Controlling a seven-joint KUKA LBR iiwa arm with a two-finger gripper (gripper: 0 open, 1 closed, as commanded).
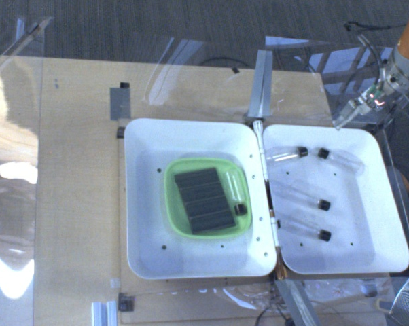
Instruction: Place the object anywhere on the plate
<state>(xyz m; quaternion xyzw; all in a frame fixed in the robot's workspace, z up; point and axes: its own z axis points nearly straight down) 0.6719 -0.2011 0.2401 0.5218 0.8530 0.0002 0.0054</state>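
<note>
One clear tube with a black cap (240, 204) already lies on the green plate (174, 182), beside the dark ridged block (204, 200) in the left bin (143, 202). Four more tubes (306, 197) wait in the right bin (388, 202). The gripper (357, 111) hovers past that bin's far corner, apparently between picks; its grip I cannot tell.

A single fixed camera looked down from above the wooden bench (68, 202) at a slant, facing both white bins: the left bin (143, 250) and the right bin (388, 243) sat side by side, low in the picture. It stood far enough back to take in carpeted floor (157, 12) beyond the bench's far edge.
</note>
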